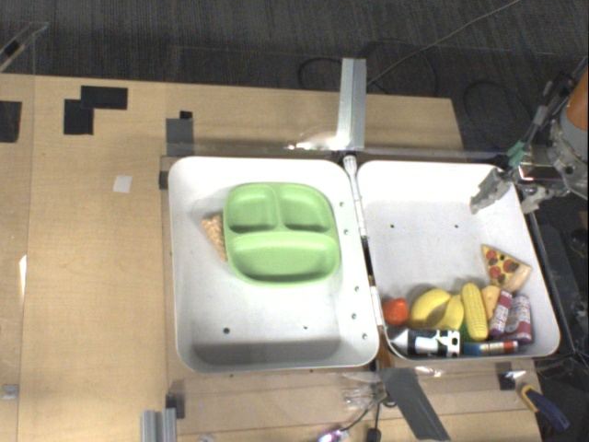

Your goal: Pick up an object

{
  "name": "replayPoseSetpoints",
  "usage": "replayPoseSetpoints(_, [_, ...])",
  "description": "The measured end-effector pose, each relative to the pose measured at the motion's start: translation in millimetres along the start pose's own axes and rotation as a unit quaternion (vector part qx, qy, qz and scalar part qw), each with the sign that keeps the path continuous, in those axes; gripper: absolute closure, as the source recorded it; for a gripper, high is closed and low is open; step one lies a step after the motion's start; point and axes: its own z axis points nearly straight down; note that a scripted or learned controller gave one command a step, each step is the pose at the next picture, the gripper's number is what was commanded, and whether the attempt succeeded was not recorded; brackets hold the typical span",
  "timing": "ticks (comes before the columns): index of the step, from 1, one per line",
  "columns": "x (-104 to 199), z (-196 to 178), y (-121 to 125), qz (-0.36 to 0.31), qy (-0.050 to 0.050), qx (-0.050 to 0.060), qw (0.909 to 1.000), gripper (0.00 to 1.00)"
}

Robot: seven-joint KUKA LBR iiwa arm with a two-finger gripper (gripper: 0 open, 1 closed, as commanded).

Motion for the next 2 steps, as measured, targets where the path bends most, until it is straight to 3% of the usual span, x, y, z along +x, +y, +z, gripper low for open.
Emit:
replayPoseSetpoints(1, [-39,156,-38,-0.067,0.000,0.001,0.9978,0.00])
replayPoseSetpoints(2, [-12,190,3,-0.147,-0.002,-0.006,0.9892,0.00])
